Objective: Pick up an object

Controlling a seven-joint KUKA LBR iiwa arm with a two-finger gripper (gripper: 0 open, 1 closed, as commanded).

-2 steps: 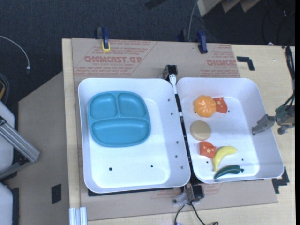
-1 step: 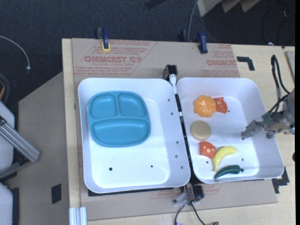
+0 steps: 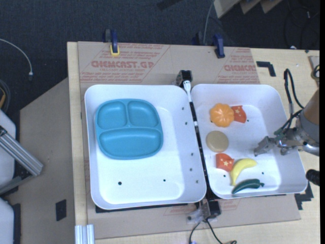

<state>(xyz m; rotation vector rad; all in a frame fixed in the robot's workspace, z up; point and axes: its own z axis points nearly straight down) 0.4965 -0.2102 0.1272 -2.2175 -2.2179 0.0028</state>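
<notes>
My pincer (image 3: 265,145) hangs low over the right bin (image 3: 269,98), and I cannot tell its state, though nothing shows in its grip. The banana (image 3: 241,169) is the closest thing, just left of it and nearer the camera, its long axis slanting from near-left to far-right, so I judge a short move left and near

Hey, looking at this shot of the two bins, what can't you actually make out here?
- Gripper, camera view: too small and blurred to tell its state.
- Arm: cut off by the right edge.
- Red piece: partly hidden behind the orange; its kind is unclear.
- Green item by the banana: too small to identify.
</notes>
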